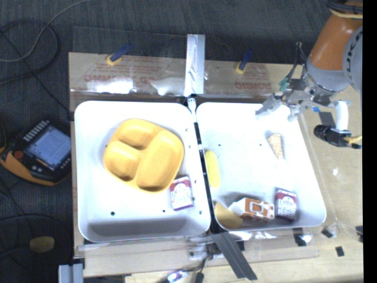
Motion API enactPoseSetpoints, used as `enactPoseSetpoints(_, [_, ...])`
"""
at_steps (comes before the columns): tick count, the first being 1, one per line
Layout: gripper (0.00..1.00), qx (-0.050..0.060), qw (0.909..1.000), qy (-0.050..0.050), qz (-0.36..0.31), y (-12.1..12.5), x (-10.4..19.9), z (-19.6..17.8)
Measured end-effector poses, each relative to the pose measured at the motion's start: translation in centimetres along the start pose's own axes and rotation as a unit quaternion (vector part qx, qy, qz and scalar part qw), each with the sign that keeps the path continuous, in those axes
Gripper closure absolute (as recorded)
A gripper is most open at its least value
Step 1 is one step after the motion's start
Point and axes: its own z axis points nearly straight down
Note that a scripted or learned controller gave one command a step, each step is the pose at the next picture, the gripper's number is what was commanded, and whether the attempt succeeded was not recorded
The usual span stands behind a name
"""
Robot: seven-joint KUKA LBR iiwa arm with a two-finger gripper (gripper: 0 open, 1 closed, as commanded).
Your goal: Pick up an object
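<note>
Gripper (277,104) hangs over the right bin's (247,128) far edge; a cone (275,144) lies just below it.

Camera view: I cannot tell how the gripper's tips stand, and nothing shows between them. The cone lies on the bin floor toward the right wall, apart from the cartons (286,204) near the front; it looks light, stiff and probably brittle, best pinched across its wider end.

Dark grey carpet (70,16), trailing cables (23,40), wooden bench (330,158), handheld pendant (38,152)
</note>
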Motion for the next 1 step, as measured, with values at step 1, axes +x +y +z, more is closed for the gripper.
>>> enactPoseSetpoints(1, [0.00, 0.001, 0.9991, 0.002, -0.043, 0.67, -3.67, 9.86])
